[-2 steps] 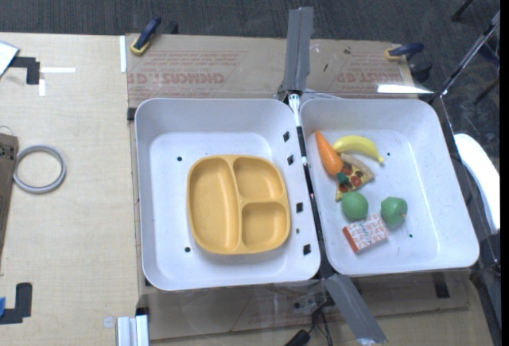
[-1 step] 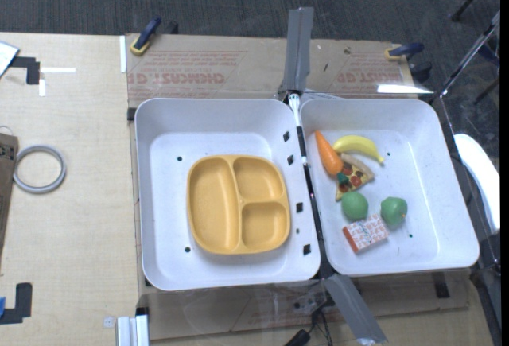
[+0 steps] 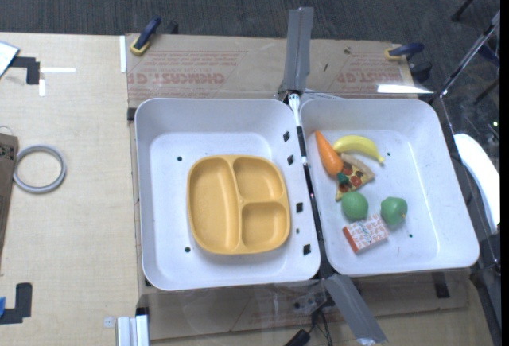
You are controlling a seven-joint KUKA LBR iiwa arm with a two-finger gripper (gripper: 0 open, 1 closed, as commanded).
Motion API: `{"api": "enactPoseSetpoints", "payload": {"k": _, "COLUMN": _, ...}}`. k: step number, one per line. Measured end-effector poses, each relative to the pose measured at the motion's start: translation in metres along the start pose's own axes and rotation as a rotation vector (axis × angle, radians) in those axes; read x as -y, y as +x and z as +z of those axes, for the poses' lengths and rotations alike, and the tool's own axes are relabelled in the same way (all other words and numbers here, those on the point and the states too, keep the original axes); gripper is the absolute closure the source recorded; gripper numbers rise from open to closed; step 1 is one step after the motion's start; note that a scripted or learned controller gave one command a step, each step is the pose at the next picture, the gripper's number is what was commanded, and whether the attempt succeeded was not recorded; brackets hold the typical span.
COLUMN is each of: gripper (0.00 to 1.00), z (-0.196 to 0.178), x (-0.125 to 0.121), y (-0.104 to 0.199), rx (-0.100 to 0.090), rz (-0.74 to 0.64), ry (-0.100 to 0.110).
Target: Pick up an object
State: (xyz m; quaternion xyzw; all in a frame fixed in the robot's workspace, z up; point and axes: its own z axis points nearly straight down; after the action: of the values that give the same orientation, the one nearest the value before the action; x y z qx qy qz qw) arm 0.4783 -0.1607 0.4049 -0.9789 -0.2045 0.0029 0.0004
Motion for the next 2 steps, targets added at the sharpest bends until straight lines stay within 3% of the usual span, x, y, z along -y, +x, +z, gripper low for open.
{"api": "enactPoseSetpoints", "payload": {"k": 1, "gripper": 1.00, "z": -0.036, "x": -0.031, "y": -0.014, "rx": -0.001, "rz": 0.206, "ry": -0.001}}
{"api": "enactPoseSetpoints", "payload": {"k": 2, "gripper": 1.00, "z": -0.035, "x": -0.053, "y": -0.018, "rx": -0.001, "rz": -0.255, "ry": -0.002}}
